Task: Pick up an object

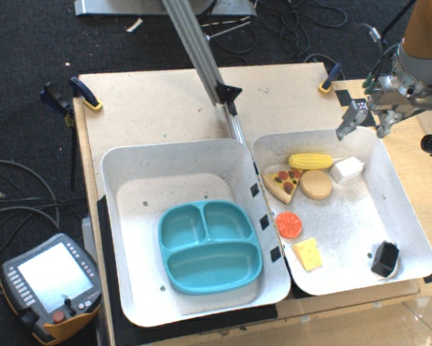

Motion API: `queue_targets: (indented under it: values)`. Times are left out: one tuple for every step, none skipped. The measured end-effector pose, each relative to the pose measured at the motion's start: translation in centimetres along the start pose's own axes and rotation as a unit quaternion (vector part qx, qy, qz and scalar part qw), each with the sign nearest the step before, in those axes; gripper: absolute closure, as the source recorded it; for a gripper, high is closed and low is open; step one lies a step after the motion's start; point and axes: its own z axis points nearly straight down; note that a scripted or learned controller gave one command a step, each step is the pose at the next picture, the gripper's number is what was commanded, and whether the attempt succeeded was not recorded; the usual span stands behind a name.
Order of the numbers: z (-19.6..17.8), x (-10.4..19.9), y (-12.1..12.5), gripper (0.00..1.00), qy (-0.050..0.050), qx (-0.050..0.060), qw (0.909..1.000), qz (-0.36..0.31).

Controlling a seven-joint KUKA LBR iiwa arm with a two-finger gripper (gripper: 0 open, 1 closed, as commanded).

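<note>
Black block (385,259) lies well below end effector (365,123).

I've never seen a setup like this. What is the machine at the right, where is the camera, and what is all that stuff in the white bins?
One camera looks down at a slant on a bench with two white bins. The grey machine at the right is a robot arm; its end effector, the grasping part, hangs over the right bin's far edge, holding nothing. That bin holds toy food: corn, pizza slice, cookie, tomato slice, cheese, plus a white block and a black object. The left bin holds a blue tray.
</note>
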Motion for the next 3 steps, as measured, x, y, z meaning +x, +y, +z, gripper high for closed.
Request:
queue_targets:
  values:
    - [0.0,0.0,0.0,0.00,0.000,0.000,1.0000,0.000]
    - [6.0,0.5,0.7,0.00,0.001,0.003,1.0000,0.000]
    - [11.5,-0.4,0.4,0.00,0.000,0.003,1.0000,0.002]
